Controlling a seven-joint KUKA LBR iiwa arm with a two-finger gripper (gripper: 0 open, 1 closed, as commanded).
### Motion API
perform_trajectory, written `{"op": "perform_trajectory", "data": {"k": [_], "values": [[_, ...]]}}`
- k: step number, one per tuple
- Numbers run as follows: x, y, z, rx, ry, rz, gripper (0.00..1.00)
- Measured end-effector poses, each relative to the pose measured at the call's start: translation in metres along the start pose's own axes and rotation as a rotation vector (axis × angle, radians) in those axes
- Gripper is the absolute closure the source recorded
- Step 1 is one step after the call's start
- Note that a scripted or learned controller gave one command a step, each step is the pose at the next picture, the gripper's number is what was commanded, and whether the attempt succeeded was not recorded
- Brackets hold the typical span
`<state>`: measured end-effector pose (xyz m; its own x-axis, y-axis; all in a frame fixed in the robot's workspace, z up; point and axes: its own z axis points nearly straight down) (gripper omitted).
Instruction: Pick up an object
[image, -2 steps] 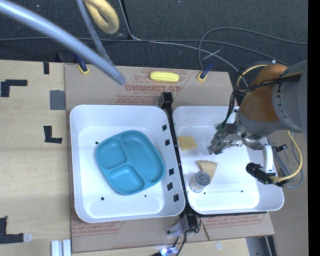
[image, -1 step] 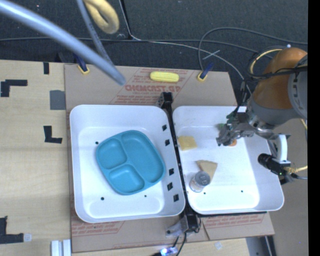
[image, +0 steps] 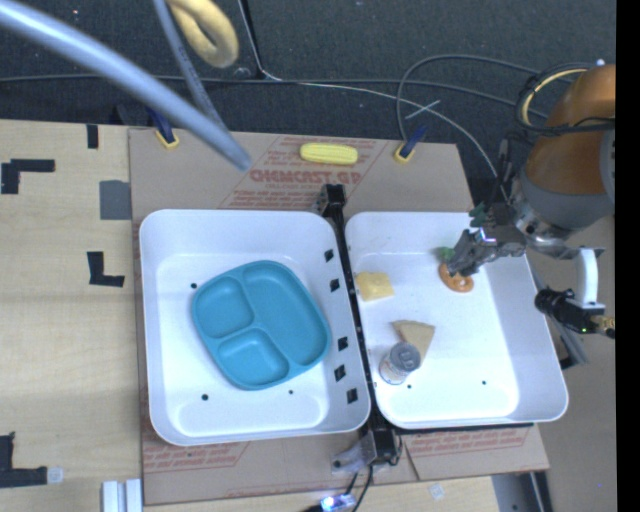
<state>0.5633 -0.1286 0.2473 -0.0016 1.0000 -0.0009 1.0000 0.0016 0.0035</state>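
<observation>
In the right white bin (image: 520, 395) lie a pale yellow block (image: 375, 287), a tan wedge-shaped piece (image: 414, 335), a small clear bottle with a grey cap (image: 399, 361) and a small orange disc (image: 459, 282). My gripper (image: 462, 257) reaches in from the right and hangs right over the orange disc, at the bin's upper right part. The disc partly shows below the fingertips. The grey arm with its orange band (image: 575, 110) stands at the right edge.
The left white bin (image: 165, 240) holds a blue divided plate (image: 260, 322). A yellow banana-like object (image: 328, 154) lies on the cardboard behind the bins. A black divider (image: 345, 300) separates the bins. Cables run across the back.
</observation>
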Motion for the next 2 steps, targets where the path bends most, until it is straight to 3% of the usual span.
{"op": "perform_trajectory", "data": {"k": [2], "values": [[0.096,0.01,0.014,0.006,0.001,-0.003,1.0]]}}
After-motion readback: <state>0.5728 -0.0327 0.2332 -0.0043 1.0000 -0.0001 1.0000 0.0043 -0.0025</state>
